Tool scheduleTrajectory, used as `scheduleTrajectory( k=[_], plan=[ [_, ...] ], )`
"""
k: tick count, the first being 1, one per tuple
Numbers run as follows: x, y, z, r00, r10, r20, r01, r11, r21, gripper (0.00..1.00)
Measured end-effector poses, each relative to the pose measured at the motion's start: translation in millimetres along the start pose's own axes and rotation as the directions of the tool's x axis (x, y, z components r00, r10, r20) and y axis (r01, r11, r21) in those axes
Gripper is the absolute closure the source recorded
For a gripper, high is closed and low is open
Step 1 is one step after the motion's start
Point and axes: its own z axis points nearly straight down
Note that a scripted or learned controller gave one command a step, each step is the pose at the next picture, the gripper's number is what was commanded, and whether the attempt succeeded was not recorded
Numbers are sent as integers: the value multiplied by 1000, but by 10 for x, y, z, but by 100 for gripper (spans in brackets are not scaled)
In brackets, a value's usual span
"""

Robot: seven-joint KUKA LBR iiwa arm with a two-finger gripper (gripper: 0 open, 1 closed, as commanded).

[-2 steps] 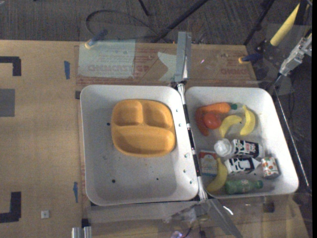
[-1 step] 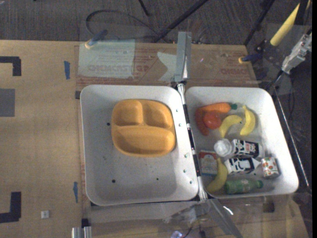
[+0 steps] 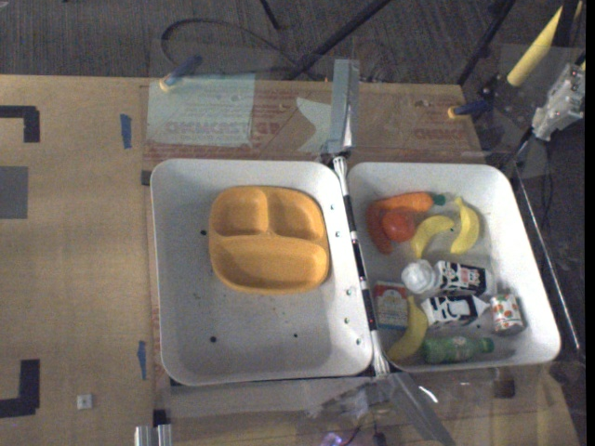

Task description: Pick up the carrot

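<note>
The carrot (image 3: 409,201) is orange with a small green top. It lies flat near the back left of the right bin (image 3: 530,249), its top pointing right. An orange-red round fruit (image 3: 396,225) touches its front side, and a yellow banana (image 3: 429,233) lies just to the right of that. My gripper (image 3: 561,103) is a pale shape at the upper right edge of the view. It hangs beyond the right bin's back corner, well apart from the carrot, with nothing seen in it.
The right bin also holds a second banana (image 3: 466,227), a white bottle (image 3: 420,275), two cow-print cartons (image 3: 456,308), a small can (image 3: 507,314), a green bottle (image 3: 456,348) and a third banana (image 3: 412,333). An orange divided plate (image 3: 270,238) sits in the left bin (image 3: 186,323).
</note>
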Motion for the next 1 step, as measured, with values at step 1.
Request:
scheduleTrajectory(
  k=[1],
  plan=[
    [-19,11,215,966,-257,-5,257,966,-2,100]
  ],
)
